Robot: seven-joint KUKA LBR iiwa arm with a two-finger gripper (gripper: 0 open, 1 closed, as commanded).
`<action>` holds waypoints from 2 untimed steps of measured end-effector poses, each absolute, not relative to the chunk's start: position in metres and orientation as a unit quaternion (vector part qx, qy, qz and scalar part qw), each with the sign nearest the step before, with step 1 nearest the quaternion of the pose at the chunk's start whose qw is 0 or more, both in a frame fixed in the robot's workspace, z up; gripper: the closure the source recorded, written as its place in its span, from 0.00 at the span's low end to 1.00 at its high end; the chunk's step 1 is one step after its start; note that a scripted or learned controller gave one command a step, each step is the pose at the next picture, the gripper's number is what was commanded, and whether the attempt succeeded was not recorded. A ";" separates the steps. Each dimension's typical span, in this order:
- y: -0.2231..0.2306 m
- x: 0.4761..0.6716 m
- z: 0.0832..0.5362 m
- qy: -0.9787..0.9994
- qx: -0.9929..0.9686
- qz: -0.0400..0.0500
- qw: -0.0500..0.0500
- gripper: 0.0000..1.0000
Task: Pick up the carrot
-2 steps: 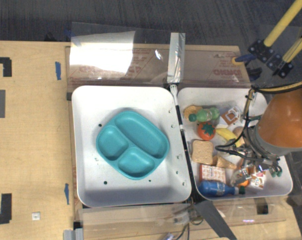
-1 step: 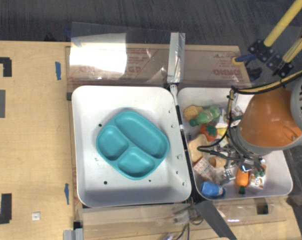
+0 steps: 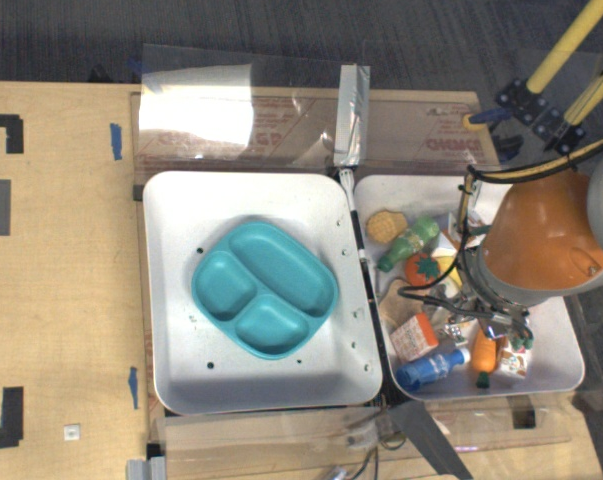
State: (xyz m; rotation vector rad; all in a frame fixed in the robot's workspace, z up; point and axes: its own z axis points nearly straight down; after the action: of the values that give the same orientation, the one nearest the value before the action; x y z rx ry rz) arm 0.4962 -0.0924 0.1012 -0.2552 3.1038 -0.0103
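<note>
Carrot (image 3: 484, 354) lay in right bin (image 3: 571, 368), near front edge, long axis roughly upright in view, beside blue bottle (image 3: 433, 368). Gripper (image 3: 481, 318) hung just above carrot's upper end, arm (image 3: 541, 233) covering bin's right side. Grip state: cannot tell.

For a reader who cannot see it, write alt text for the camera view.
The arm's end effector reaches down into the right bin, above an orange carrot among cluttered toy food. The left bin holds a teal divided plate.

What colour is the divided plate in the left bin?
The divided plate is teal, seen plainly in the camera view against the white left bin.
</note>
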 end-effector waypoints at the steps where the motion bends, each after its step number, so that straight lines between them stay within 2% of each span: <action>1: -0.153 0.524 0.181 1.000 -0.020 -0.001 0.005 1.00; 2: -0.151 0.523 0.178 1.000 -0.021 0.000 0.003 0.00</action>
State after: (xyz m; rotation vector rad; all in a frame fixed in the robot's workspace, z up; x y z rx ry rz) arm 0.5234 -0.1515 0.1783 -0.0655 3.1353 -0.0007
